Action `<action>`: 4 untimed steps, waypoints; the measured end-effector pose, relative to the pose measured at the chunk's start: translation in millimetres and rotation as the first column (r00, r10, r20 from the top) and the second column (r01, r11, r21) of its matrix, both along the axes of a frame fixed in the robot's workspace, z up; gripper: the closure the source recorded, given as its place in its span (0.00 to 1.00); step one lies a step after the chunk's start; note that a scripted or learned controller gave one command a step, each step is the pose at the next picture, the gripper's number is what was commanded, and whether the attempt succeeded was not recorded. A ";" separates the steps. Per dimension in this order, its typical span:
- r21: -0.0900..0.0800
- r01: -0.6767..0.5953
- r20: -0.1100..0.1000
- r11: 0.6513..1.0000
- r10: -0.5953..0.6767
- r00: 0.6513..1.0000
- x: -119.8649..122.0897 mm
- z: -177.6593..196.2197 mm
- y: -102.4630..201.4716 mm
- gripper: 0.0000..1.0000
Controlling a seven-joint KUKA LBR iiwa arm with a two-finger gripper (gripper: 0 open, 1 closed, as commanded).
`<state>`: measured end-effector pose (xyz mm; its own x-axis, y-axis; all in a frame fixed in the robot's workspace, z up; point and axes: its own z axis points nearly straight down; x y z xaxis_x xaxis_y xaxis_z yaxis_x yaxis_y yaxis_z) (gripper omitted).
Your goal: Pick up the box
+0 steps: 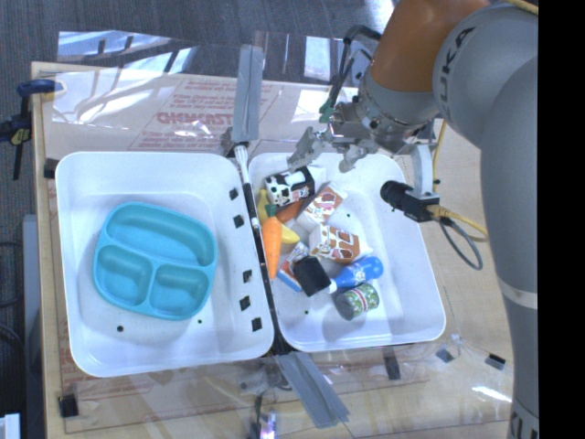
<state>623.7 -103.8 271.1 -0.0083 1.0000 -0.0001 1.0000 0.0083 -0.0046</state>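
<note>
While my fingers (322, 151) hang over the far edge of the right bin (416, 286), they stand spread apart with nothing between them, one tip near the cow-patterned toy (291, 188) and the other just past the bin's back rim. I judge the task to be at the approach step: no grasp has been made. The box, as best I can identify it, is the small black box (311, 275) lying tilted in the middle of the pile, touching a white-and-red patterned carton (336, 242) on its far side and the blue bottle (358, 273) to its right, with a green-labelled can (356, 301) just beside that. An orange carrot (272, 241) lies along the bin's left wall, near the box but apart from it. The left bin (73, 245) carries a blue divided tray (155, 259) and is not concerned here. My position is well short of the target, toward the back of the bin. The next move, in my judgement, calls for travelling toward the near side until centred over the black box, turning the wrist to match its slant, then descending with the tips clear of carton and bottle.
</note>
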 end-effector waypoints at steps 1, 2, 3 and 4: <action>-0.005 0.116 0.006 0.993 -0.116 0.993 -49.7 -167.6 -44.3 0.00; 0.000 0.143 0.001 0.990 -0.143 0.990 -88.2 -179.9 -70.8 0.00; 0.002 0.193 0.000 0.981 -0.193 0.981 -102.0 -179.7 -90.8 0.00; 0.001 0.186 0.003 0.982 -0.186 0.982 -102.5 -179.3 -96.4 0.00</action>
